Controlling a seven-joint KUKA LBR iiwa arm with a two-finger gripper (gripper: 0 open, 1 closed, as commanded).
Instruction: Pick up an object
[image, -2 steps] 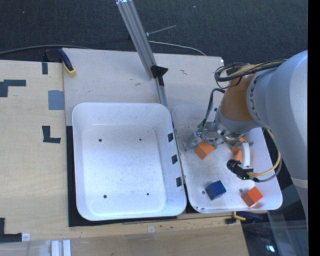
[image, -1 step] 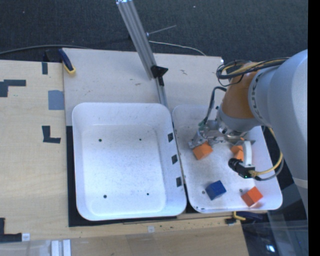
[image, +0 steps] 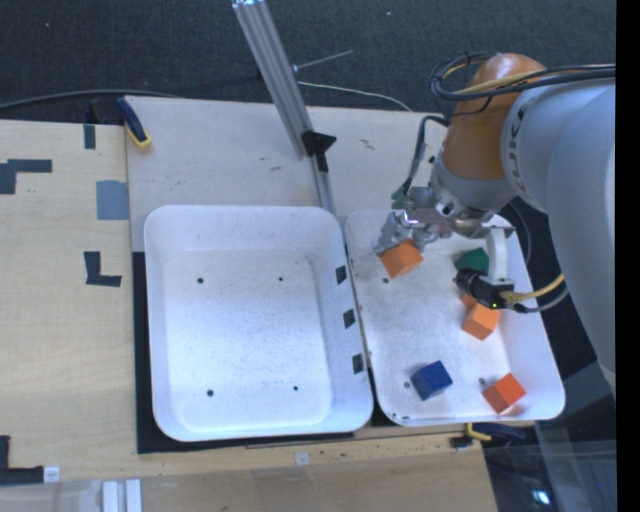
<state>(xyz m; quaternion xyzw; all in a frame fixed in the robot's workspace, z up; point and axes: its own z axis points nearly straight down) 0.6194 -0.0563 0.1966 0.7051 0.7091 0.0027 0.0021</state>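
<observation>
My gripper (image: 404, 240) hangs over the far left part of the right bin (image: 395, 405), close to the wall it shares with the left bin. Its two metal fingers (image: 388, 240) are shut on the top of an orange block (image: 402, 261), which sits between them and looks slightly larger than the other blocks. To the right lie a green block (image: 472, 260), partly behind the arm's white fitting, and a second orange block (image: 480, 322). A blue block (image: 432, 379) and an orange-red block (image: 504, 392) rest near the bin's front edge.
The left bin (image: 165, 330) stands beside the right one, their walls touching. A slanted aluminium post (image: 285, 90) rises behind the bins, near the gripper. The grey arm with its cables covers the right bin's far right side.
</observation>
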